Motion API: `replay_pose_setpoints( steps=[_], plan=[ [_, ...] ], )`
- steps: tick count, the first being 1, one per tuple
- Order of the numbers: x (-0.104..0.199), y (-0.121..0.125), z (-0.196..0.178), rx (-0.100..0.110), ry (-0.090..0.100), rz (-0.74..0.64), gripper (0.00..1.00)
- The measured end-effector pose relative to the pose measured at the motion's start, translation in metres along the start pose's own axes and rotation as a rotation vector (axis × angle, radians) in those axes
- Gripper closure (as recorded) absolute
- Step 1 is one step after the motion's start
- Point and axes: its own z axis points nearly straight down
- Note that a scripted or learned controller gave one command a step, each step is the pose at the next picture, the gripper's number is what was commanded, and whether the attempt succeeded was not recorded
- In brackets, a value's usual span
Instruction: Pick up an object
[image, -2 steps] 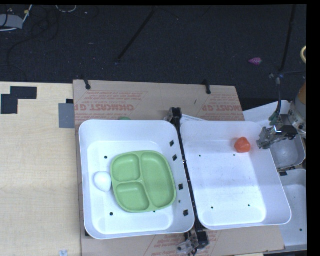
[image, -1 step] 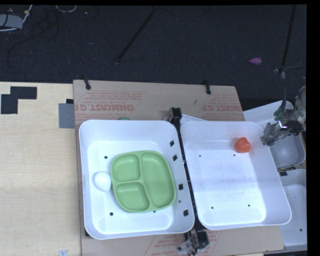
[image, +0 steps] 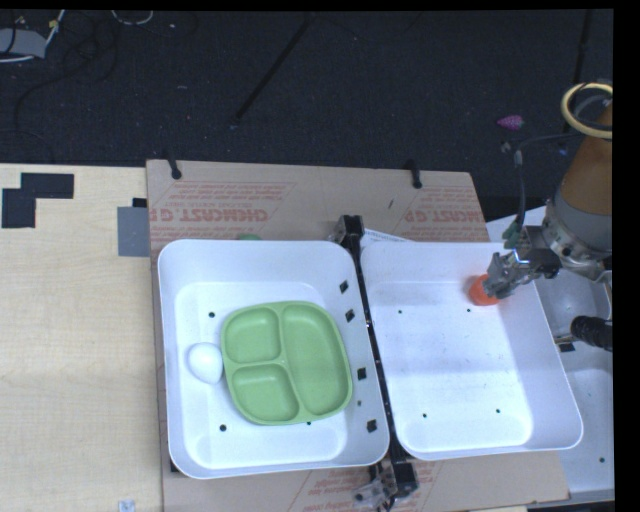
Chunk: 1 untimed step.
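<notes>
A small orange-red object lies near the back right corner of the right bin. My gripper hangs right over it, at its right side, partly covering it. A green three-compartment plate lies in the left bin. A white egg-shaped object rests against the plate's left edge.
The arm comes in from the right above the right bin's far right corner. A black divider runs between the two bins. Brown cardboard lies under the bins, with a light wooden bench top at the left.
</notes>
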Motion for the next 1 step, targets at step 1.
replay_pose_setpoints(
  steps=[1],
  plan=[
    [0.0549,0.0135,-0.0018,-0.002,0.000,-0.001,1.00]
  ],
)
